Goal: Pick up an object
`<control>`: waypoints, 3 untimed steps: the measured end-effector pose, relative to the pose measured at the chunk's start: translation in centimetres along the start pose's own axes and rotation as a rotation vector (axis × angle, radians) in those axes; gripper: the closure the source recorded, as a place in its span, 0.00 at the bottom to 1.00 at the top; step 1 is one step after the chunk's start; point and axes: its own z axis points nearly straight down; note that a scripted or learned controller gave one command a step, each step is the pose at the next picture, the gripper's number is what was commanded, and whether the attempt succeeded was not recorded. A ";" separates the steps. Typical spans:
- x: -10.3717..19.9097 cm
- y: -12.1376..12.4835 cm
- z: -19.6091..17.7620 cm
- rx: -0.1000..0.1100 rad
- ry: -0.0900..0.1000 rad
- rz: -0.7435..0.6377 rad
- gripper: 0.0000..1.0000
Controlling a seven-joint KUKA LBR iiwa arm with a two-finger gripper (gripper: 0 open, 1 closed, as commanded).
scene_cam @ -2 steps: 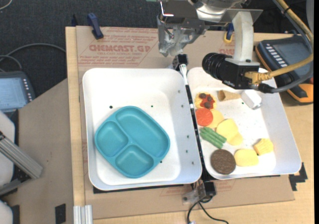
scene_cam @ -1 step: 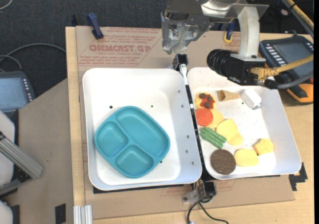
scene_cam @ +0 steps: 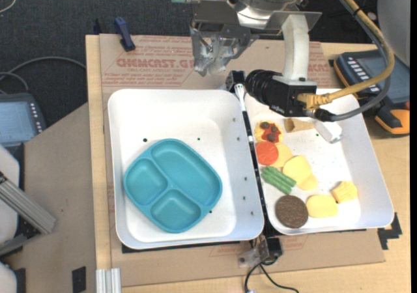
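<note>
you are hovering the gripper (scene_cam: 212,57) above the bins, jaws spread, holding nothing. next you need to go down on the toys (scene_cam: 296,184).

Red print "CHEMCAST" on brown board (scene_cam: 150,64) behind bins; rest unreadable.

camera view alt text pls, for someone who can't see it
The gripper hangs above the bench behind two white bins. The left bin holds a teal tray; the right bin holds toy food.
</note>
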 end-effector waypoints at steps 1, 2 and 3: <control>-0.2 -2.5 25.3 0.015 -0.008 0.005 1.00; -2.9 -2.2 6.6 -0.023 0.009 0.005 1.00; -2.7 -2.3 6.6 -0.006 0.002 0.002 1.00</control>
